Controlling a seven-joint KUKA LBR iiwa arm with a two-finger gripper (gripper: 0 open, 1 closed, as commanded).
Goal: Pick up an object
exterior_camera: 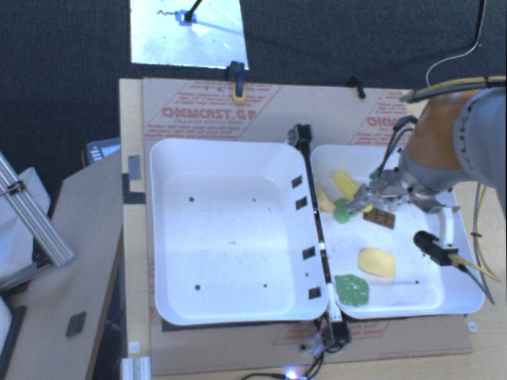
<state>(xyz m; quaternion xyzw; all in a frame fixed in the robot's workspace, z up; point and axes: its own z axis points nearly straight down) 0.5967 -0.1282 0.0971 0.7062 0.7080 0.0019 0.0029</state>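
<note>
The right bin (412, 291) holds several small things. A long yellow piece (345, 184) lies at its back, and a second yellow piece (325, 203) rests against the divider. A small round green thing (341, 210) sits just left of my gripper (364, 199), which hangs low over the bin's back left part. Right below the gripper lies a brown block (380, 218). A yellow oval lump (376, 262) lies mid-bin and a flat green thing (352, 290) in the front left corner. I see nothing clearly held.
The left bin (230, 147) stands beside the right one, with a black-clipped divider (313, 220) between them. The arm (459, 145) reaches in from the right over the right bin's back. Cardboard (206, 109) lies under both bins.
</note>
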